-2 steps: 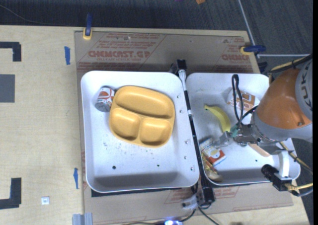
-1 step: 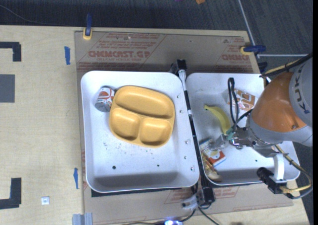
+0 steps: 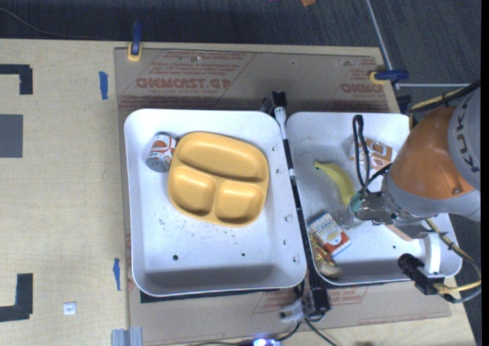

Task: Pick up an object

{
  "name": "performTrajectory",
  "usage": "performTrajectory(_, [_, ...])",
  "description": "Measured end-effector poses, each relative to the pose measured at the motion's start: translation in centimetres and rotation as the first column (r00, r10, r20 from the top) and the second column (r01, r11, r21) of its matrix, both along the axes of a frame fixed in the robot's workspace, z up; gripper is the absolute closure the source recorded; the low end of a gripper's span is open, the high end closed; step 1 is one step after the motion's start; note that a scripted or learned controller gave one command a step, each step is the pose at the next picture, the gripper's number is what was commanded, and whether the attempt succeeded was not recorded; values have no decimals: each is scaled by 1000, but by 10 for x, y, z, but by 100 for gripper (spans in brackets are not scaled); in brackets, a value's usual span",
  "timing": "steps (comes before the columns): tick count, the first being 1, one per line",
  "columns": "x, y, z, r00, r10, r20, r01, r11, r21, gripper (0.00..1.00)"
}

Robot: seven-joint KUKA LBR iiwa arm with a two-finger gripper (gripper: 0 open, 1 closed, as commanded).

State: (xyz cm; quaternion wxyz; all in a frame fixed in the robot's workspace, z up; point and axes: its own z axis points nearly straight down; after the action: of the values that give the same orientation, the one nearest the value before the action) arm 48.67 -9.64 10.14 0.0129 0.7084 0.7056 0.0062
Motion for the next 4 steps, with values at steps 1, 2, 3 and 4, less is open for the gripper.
performTrajectory(1, [34,88,83,1000,5,-27,-5,1000,10,100])
performTrajectory(2, [34,87,83,1000,5,-27,-5,1000,10,0])
performTrajectory(3, [-7,16,83,1000,4,-28,-4,1000,10,0])
performTrajectory(4, [5,-5,-4,1000,3,-19,-3,1000,9,0])
